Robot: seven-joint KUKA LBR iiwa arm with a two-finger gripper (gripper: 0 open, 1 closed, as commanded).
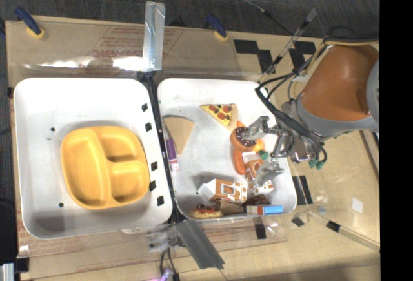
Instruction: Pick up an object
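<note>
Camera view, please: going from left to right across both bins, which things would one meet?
Yellow divided tray → purple marker → tan wedge → pizza slice → gripper.

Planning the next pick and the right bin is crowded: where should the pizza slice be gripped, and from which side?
Probably from straight above, closing across the narrow pointed half of the pizza slice. It lies flat on the right bin's floor with bare white around it, crust end toward the left, so the tapering sides look easiest to span.

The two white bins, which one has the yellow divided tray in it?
The left bin. The yellow divided tray lies alone in it, while the right bin holds the small clutter, such as the pizza slice, and the tool.
</note>
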